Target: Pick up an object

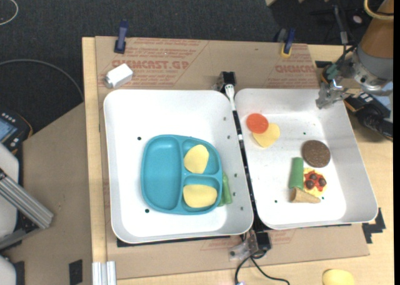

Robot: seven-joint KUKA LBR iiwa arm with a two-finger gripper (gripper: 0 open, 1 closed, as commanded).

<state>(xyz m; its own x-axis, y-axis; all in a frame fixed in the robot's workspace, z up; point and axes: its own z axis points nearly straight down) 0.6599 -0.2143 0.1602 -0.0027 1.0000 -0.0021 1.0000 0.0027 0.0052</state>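
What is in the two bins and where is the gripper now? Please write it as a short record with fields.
left bin: blue divided tray with two yellow pieces in its small compartments
right bin: orange disc, brown disc, green strip, pizza slice
gripper: over the far right corner of the right bin, holding nothing visible
fingers: cannot tell

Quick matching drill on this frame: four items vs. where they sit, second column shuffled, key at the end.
Items:
1. blue tray
2. brown disc
3. orange disc
4. claw

Places:
A. right bin, overlapping a yellow piece
B. over the right bin's far right corner
C. left bin, holding two yellow pieces
D. right bin, just above the pizza slice

Pairs: 1-C, 2-D, 3-A, 4-B
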